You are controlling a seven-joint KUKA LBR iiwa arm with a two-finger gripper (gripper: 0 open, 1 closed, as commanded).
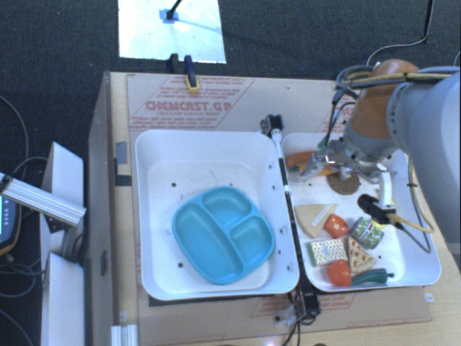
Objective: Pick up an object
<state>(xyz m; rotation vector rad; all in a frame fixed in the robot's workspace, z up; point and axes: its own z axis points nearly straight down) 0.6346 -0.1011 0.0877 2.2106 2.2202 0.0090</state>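
The right bin [425, 265] holds several toy foods. An orange piece [297, 159] lies at its far left corner, and a brown disc [344, 184] sits just right of it. My gripper [319, 163] hangs low over the bin's far end, between those two, with its tip next to the orange piece. The wrist hides the gripper's tip. Nearer the front lie a tan wedge [314, 218], a small red piece [336, 226], a green can [367, 233], a checked cracker [328, 251], a pizza slice [359, 255], a red-orange piece [339, 272] and a green stalk [372, 276].
The left bin [155, 164] holds a blue divided plate [223, 233]. A ridge [285, 193] where the two bin walls meet runs just left of the gripper. The grey arm [425, 114] covers the right bin's far right corner.
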